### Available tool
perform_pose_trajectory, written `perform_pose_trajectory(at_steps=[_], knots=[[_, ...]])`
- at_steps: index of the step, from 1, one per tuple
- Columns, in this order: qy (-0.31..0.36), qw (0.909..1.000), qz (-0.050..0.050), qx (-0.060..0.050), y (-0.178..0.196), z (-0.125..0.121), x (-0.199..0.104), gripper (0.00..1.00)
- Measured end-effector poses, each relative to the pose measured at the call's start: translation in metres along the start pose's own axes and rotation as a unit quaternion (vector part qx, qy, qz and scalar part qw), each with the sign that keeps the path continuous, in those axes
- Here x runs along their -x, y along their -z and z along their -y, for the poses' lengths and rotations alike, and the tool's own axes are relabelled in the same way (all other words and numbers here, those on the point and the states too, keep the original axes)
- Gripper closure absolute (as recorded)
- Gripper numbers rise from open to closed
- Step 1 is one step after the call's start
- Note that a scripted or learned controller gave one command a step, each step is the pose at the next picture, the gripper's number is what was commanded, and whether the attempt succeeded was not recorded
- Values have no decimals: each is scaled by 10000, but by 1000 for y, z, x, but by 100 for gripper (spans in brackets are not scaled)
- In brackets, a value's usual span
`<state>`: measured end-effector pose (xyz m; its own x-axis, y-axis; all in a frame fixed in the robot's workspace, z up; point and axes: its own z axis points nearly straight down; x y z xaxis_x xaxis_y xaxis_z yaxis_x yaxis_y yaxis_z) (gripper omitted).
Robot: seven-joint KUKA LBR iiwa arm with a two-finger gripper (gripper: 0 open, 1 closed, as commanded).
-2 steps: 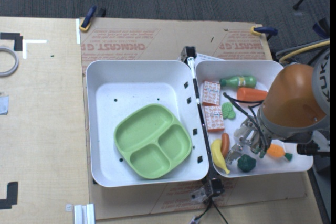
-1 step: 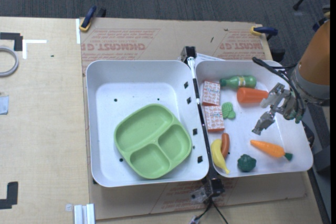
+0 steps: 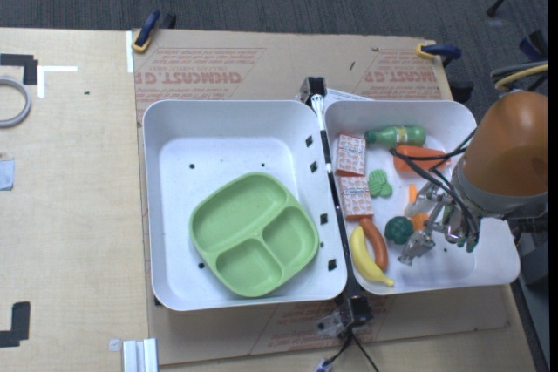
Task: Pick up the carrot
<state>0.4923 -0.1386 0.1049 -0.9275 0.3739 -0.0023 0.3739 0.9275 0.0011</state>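
Observation:
The carrot [image 3: 418, 154] is a long orange piece lying across the back of the right bin [image 3: 453, 273], just in front of a green bottle [image 3: 397, 135]. Its right end passes under the arm's orange band [image 3: 516, 144]. My gripper [image 3: 422, 227] hangs low over the middle of the right bin, in front of the carrot and right beside a dark green broccoli [image 3: 398, 228]. A small orange bit [image 3: 419, 222] shows at the gripper, and I cannot make out what it is.
Two red and white cartons [image 3: 352, 174] line the right bin's left wall. A banana [image 3: 367, 261] and a red sausage [image 3: 376, 243] lie at its front left, with a light green piece [image 3: 379, 183] between. The left bin [image 3: 166, 187] holds a green divided plate [image 3: 253, 233].

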Motion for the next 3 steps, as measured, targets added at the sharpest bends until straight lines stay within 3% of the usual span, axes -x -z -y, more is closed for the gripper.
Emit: perform_pose_trajectory(at_steps=[1, 2, 3], knots=[[1014, 9948, 7, 1, -12, -42, 65, 0], [2539, 9672, 0, 0, -12, 10, 35, 0], [3270, 9450, -4, 3, -13, -25, -2, 0]])
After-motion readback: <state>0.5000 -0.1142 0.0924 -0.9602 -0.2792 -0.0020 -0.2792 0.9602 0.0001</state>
